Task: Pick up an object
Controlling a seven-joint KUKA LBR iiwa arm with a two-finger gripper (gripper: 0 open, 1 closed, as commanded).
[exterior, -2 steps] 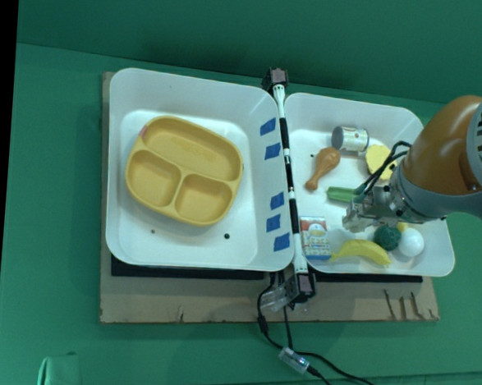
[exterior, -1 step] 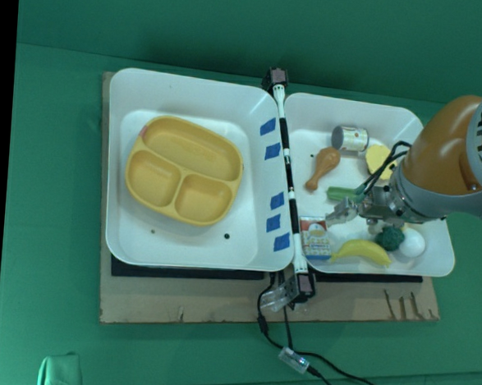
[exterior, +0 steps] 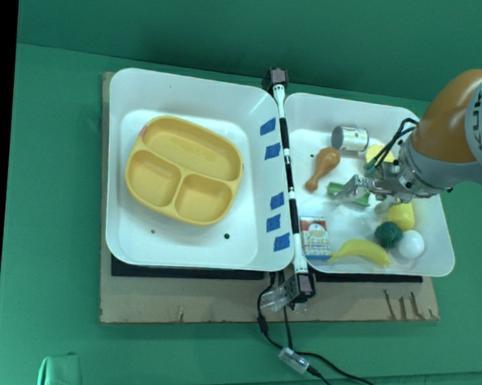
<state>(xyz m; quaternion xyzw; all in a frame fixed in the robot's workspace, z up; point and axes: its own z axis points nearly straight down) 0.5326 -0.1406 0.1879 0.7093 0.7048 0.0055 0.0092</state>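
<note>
From the overhead camera, we judge the reach step underway: the claw (exterior: 358,190) hovers low over a green item (exterior: 338,189) in the right bin (exterior: 434,260); whether its grip is apart or closed we cannot tell. Next it must close and lift. The left bin (exterior: 111,220) holds a yellow tray (exterior: 185,169).

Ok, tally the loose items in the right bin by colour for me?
Yellow: 3 — banana, lemon, a piece behind the arm
Green: 2 — ball, leafy piece
White: 1 — egg
Silver: 1 — can
Brown: 1 — drumstick
Multicoloured: 1 — carton
Total: 9
</note>
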